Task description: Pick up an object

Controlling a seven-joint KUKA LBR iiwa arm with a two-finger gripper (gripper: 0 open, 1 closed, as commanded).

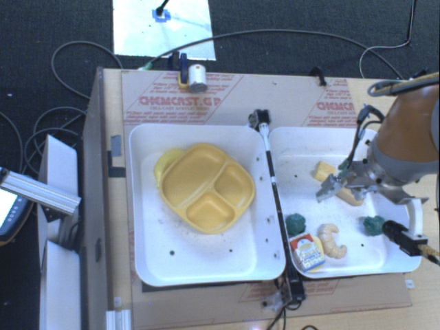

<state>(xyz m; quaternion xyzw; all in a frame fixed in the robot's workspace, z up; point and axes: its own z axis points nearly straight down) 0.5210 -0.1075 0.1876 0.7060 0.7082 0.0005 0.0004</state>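
Gripper (337, 184) low in the right bin (302, 150), jaw state impossible to tell, yellow block (324, 171) touching at its eleven o'clock, tan piece (352, 197) just beside at four, croissant (333, 240) farther off at six, green lump (295, 223) at seven.

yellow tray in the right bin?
No, the yellow tray lies in the left bin; the right bin holds small items.
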